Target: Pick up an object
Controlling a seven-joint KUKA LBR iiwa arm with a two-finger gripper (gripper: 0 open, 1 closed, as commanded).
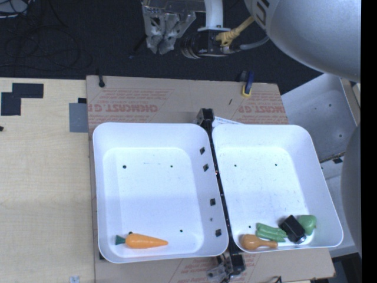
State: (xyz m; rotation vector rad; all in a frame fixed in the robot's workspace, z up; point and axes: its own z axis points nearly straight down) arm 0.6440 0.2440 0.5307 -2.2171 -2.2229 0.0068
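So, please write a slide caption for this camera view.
Pincer above the bench; carrot in the left bin.

Cardboard sheet (177, 102) under both bins – wood bench (41, 187) left, blue clamp (248, 82) at back.

Arm raised at the top of the view, hand pointing down.

The grey arm (312, 22) enters from the upper right as 1 broad rounded link, narrowing leftward to a white wrist section with a yellow cable beside it. The hand (166, 35) hangs at the upper centre, grey metal, its 2 fingers (158, 40) close together with nothing visible between them. Tips are blurred.
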